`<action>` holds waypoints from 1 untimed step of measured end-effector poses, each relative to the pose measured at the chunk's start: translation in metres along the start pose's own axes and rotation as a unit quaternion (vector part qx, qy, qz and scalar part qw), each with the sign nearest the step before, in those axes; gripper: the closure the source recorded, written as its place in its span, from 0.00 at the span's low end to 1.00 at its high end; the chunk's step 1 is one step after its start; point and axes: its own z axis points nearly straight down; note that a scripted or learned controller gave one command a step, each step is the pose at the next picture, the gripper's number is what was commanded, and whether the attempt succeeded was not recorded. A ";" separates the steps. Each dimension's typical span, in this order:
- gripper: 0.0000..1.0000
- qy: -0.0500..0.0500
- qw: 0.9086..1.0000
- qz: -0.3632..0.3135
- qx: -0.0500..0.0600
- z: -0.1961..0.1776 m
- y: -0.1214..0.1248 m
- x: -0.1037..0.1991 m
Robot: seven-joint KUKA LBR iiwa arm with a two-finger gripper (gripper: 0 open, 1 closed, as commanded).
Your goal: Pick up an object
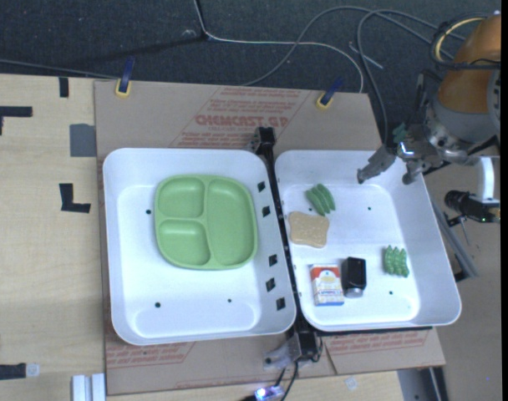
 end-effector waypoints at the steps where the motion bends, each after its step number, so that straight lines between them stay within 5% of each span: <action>1: 0.00 -0.001 1.000 0.000 0.001 0.062 0.001 0.000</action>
